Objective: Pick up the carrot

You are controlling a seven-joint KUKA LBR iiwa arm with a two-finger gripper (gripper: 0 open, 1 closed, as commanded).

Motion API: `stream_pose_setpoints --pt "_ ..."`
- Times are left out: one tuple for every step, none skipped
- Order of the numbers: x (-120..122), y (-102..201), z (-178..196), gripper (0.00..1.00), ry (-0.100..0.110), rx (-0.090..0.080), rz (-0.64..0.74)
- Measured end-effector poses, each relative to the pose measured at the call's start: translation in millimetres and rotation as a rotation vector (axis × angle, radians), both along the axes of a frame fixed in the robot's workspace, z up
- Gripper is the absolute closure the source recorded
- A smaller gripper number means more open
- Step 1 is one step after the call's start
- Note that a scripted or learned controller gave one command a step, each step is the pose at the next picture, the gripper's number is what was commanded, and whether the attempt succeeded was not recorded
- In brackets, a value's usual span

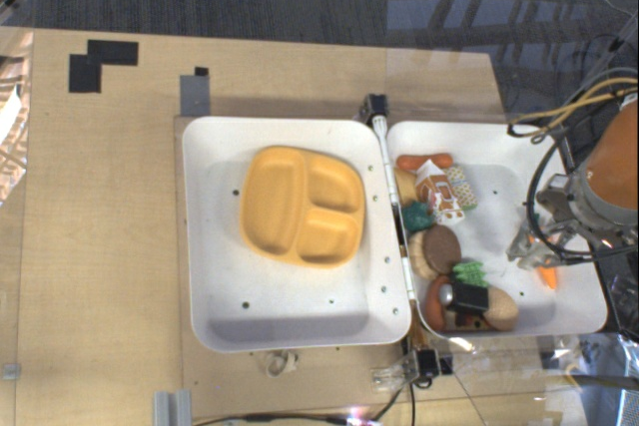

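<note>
Right now I see the claw [540,252] low in the right bin [499,170], near its right wall, with the carrot [547,276] as a small orange sliver just beside the tips — whether the claw is parted or has any grip on it I cannot tell. Toys crowd that bin's left side; a small carton [439,192] there carries print too small to read. On the table [100,244], the left bin [215,314] holds a yellow divided tray [300,205].
</note>
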State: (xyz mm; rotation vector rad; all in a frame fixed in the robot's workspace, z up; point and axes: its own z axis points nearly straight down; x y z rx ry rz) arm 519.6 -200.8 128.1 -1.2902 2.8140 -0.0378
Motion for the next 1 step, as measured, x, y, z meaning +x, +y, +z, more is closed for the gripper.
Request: stream_pose_setpoints --pt "-0.3 0.0 -0.4 0.0 0.001 0.0 0.0"
